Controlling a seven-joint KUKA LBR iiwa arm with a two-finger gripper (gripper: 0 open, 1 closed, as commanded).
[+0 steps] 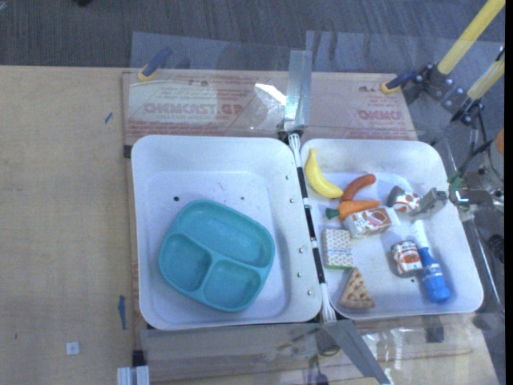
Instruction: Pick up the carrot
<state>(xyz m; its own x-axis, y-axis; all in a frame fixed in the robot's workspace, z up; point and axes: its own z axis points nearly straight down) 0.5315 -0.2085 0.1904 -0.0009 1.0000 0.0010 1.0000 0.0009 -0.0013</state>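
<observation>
Inside the right bin (pixel 449 175), toward its 9 o'clock side, you have the carrot (pixel 358 208), a short orange piece with a green tip pointing to 9 o'clock. Its long axis runs nearly from 9 to 3 o'clock, tilted slightly up at the 3 o'clock end. It looks to be touching the small carton (pixel 369 221) just below it, and the sausage (pixel 358 186) lies just above it at 12 o'clock, with the banana (pixel 320 178) beyond at 10 o'clock.

Your gripper (pixel 433 202) sits near the bin's 3 o'clock wall, so the carrot lies at 9 o'clock from it, with a small wrapped item (pixel 403 200) between the two. You cannot tell whether the jaws are apart or together; they are too small and blurred against the clutter. Nothing shows between them.

My judgement: closing across the carrot's short width is awkward, since the carton and sausage crowd both long sides.

Elsewhere in that bin lie a can (pixel 407 257), a blue bottle (pixel 434 278), a cracker packet (pixel 338 248) and a pizza slice (pixel 356 289). The left bin (pixel 152 167) holds a teal plate (pixel 216 254). Both bins rest on a pale wood tabletop (pixel 56 215), with grey carpet (pixel 240 6) beyond.
</observation>
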